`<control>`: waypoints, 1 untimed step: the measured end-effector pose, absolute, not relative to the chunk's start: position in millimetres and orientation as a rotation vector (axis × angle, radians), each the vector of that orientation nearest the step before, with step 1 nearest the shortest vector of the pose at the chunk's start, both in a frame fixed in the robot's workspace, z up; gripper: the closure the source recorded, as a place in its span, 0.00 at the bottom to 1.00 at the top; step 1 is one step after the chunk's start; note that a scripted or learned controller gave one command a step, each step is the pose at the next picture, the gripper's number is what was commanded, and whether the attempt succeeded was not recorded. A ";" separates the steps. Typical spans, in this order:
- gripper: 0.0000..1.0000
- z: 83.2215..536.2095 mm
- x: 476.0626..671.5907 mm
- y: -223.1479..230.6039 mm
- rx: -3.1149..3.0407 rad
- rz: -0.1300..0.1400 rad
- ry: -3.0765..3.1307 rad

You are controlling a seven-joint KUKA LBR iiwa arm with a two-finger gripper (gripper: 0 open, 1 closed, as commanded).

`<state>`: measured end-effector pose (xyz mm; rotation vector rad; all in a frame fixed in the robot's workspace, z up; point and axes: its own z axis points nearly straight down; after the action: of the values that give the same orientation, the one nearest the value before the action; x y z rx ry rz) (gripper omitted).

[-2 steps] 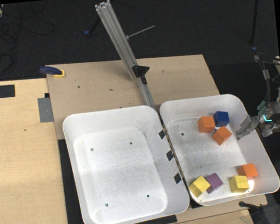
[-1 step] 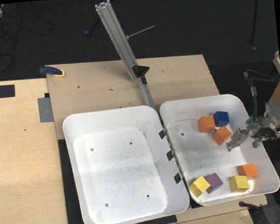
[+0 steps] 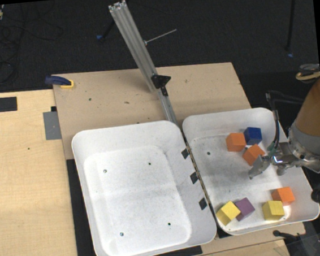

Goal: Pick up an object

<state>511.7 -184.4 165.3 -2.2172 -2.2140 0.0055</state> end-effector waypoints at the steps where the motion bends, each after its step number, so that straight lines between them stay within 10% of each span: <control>1: 0.00 117.9 502.9 -180.2 -2.217 0.006 -2.213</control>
<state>502.9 -180.2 117.9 -2.2166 -2.2133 0.0059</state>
